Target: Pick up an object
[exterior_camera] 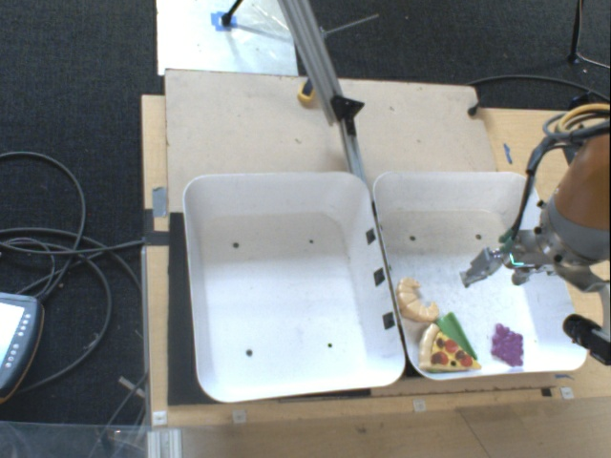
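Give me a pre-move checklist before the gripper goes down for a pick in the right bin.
1. Targets present in the right bin: ok; croissant, pizza slice, purple grapes lie near its front edge.
2. Gripper above that bin: ok.
3. Gripper over a target: not ok; it hangs over bare floor, behind the toys.
4. Fingers free of any object: ok, nothing between them.
5. Finger opening: cannot tell.
6. Spacing: not ok for croissant and pizza slice, which touch; grapes stand apart.

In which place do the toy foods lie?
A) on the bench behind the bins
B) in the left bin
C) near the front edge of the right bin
C: the croissant, pizza slice and purple grapes all lie near the right bin's front edge.
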You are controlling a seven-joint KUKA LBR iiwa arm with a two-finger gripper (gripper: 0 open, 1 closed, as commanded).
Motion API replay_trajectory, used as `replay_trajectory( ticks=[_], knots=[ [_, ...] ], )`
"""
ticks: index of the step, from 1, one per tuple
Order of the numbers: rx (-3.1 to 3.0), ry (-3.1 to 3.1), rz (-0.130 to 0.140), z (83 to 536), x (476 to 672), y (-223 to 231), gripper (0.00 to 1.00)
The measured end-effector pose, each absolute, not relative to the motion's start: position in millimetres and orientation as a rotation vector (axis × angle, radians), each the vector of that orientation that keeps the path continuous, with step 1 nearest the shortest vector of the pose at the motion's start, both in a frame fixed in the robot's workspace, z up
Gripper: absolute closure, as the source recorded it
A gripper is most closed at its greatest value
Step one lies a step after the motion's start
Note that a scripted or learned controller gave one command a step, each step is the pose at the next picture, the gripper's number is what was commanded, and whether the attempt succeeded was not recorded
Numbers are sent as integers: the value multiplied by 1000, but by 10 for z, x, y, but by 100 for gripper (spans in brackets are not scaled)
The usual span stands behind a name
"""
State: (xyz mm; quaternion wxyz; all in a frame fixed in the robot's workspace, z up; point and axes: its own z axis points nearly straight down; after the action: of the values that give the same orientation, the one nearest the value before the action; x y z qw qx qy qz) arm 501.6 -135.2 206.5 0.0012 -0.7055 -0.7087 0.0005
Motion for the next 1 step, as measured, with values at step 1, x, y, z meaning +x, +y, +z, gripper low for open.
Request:
replay_trajectory(
  ticks=[1],
  knots=[
    [-2219, -2225, -2, 2081, 5024, -1353, 0]
  ],
)
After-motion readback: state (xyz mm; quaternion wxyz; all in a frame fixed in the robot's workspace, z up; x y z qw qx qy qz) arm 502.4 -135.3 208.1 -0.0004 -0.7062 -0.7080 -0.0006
